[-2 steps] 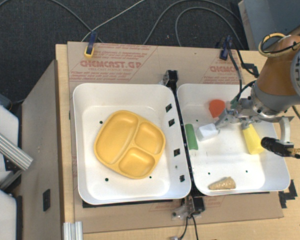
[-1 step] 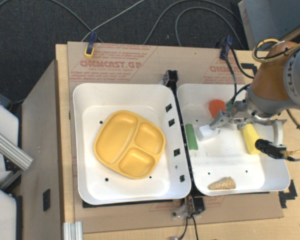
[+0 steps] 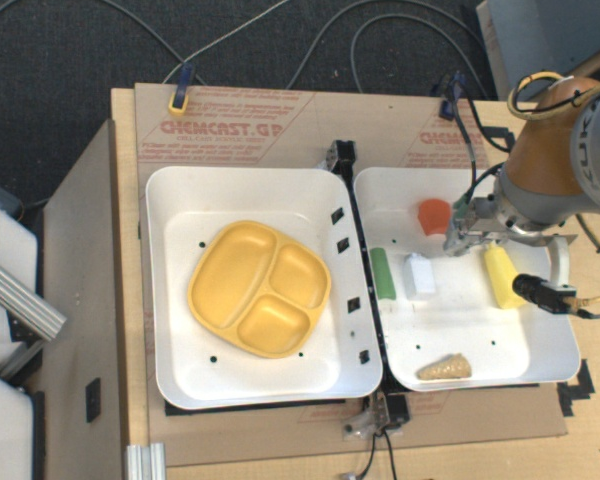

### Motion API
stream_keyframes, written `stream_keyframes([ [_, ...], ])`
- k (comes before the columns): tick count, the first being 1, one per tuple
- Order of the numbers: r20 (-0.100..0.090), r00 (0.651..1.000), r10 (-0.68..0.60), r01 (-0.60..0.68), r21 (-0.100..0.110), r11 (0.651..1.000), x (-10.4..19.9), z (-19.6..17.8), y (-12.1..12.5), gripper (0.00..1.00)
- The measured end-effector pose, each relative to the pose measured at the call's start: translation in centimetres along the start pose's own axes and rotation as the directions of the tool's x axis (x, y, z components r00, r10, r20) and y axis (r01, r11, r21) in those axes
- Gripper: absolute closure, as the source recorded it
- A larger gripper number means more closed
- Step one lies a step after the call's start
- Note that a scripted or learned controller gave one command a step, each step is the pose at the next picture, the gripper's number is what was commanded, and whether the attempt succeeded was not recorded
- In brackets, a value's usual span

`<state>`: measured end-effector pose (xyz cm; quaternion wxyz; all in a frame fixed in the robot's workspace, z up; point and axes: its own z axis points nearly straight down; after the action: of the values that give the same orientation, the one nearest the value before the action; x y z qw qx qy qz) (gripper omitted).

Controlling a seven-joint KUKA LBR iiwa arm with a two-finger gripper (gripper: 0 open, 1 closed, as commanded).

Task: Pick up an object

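A dark grey carpet (image 3: 70, 48) covers the floor behind the surface (image 3: 280, 118), with thin cables (image 3: 270, 13) snaking over it. The surface is brown board printed with red lettering, held at its far edge by two clamps, a yellow one (image 3: 182, 96) at left and a blue one (image 3: 450, 93) at right. A lower tan panel (image 3: 80, 268) lies to the left, beside an aluminium rail (image 3: 20, 293). Light is even, with soft shadows.

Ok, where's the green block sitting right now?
The green block lies in the right bin, against its left wall by the divider, just left of the white block.
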<state>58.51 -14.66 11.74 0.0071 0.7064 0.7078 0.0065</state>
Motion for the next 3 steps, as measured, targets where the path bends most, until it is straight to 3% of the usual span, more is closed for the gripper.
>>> stream_keyframes([
  [1, 0.000, 1.000, 0.001, -0.001, 0.014, 1.000, -0.5, -6.2, -0.3, 1.00],
  [2, 0.000, 1.000, 0.001, -0.001, 0.014, 1.000, -0.5, -10.5, -0.1, 1.00],
  [3, -0.003, 1.000, -0.003, 0.003, 0.021, 1.000, 4.2, -10.3, -0.2, 1.00],
])
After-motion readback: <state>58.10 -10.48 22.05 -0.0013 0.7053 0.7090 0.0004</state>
